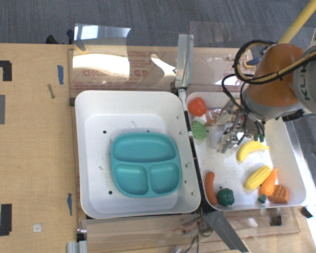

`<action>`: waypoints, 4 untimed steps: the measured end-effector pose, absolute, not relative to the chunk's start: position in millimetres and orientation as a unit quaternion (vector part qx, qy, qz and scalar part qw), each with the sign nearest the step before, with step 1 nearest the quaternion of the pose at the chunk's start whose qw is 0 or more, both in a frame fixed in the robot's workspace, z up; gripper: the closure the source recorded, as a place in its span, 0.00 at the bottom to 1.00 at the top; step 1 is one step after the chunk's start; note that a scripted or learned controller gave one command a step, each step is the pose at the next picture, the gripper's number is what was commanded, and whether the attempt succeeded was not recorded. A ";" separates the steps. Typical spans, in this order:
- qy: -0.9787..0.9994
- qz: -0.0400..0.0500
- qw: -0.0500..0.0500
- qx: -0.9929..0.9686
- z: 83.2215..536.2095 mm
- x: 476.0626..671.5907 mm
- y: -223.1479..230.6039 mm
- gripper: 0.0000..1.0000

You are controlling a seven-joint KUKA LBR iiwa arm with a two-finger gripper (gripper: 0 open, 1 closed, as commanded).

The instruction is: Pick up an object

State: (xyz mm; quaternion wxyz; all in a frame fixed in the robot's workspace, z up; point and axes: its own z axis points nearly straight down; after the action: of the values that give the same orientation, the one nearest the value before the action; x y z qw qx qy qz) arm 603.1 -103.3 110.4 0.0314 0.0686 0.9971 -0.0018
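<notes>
My gripper [228, 145] hangs over the middle of the right bin [295, 157], pointing down and to the left. Its fingers stand open, with bare bin floor between them. A yellow banana [251, 150] lies just to its right. A green leafy toy [199, 130] is a short way to its left, and a red tomato [197, 106] sits at the bin's back left. Along the front of the bin lie a yellow corn cob [257, 176], an orange carrot [269, 184], an orange waffle piece [279, 194], a red sausage [209, 186] and a dark green broccoli [226, 196].
The left bin [89, 141] holds a teal divided plate [145, 163]. A raised divider wall [190, 141] separates the two bins. The arm's orange band [274, 83] and black cables hang over the right bin's back edge.
</notes>
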 end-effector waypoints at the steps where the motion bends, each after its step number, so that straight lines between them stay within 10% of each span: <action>1: 1.000 -0.001 0.004 0.011 88.8 561.2 -149.9 0.00; 2: 1.000 -0.002 0.010 0.011 102.5 565.3 -149.2 1.00; 4: 0.994 0.001 0.007 0.106 306.8 652.3 -19.0 1.00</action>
State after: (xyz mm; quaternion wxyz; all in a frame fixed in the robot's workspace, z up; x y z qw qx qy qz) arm 652.3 -19.0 306.8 0.0074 0.1058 0.9944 0.0014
